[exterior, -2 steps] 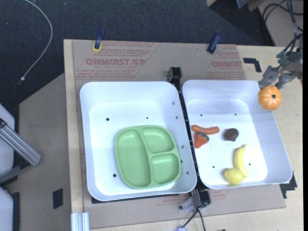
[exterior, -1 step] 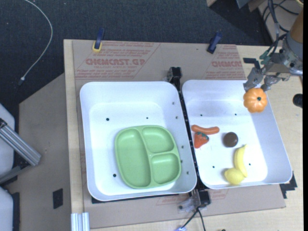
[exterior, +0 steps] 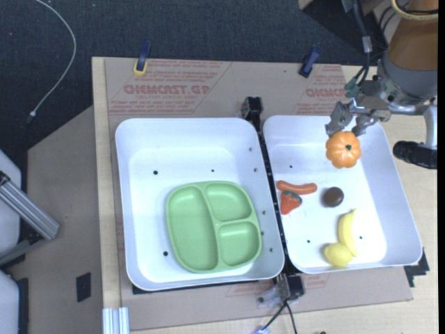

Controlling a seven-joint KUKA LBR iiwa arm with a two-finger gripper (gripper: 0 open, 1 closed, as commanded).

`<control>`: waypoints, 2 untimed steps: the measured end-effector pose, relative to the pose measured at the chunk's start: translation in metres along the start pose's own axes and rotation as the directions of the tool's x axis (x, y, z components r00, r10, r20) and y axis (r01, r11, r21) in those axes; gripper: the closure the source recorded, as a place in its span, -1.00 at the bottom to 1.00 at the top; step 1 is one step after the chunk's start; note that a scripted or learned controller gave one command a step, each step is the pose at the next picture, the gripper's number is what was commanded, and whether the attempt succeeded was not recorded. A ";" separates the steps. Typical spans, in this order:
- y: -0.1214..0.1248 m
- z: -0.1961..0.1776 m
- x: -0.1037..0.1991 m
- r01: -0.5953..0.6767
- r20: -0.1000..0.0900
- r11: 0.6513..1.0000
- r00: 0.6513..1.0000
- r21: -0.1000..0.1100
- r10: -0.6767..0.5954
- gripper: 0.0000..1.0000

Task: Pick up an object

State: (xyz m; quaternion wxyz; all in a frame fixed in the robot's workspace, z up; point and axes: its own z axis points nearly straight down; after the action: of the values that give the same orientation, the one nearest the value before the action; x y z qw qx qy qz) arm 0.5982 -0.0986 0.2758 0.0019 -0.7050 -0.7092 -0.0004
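We see the hand (exterior: 352, 122) at the far end of the right bin (exterior: 396, 207), its fingers part-open and straddling the stem of a small orange pumpkin (exterior: 343, 151); whether they truly grip it, we cannot tell; the pumpkin is round, with no long axis, its stem pointing up toward the hand; the left bin (exterior: 139, 186) holds a green divided plate (exterior: 212, 225); both bins rest on a cardboard-covered surface (exterior: 208, 89) above dark carpet (exterior: 104, 12).

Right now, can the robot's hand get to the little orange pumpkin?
Probably yes. The hand hangs right above the pumpkin at the far end of the right bin, with nothing lying between them.
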 end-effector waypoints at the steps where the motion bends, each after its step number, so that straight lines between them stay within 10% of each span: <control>1: -0.009 0.010 0.063 0.001 0.000 1.000 1.000 0.002 -0.001 1.00; 2: -0.004 0.026 0.116 0.000 0.001 1.000 1.000 0.003 0.000 1.00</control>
State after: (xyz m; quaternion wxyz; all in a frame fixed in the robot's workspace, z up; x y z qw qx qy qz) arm 0.5931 0.0172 0.2498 0.0026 -0.7051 -0.7091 0.0008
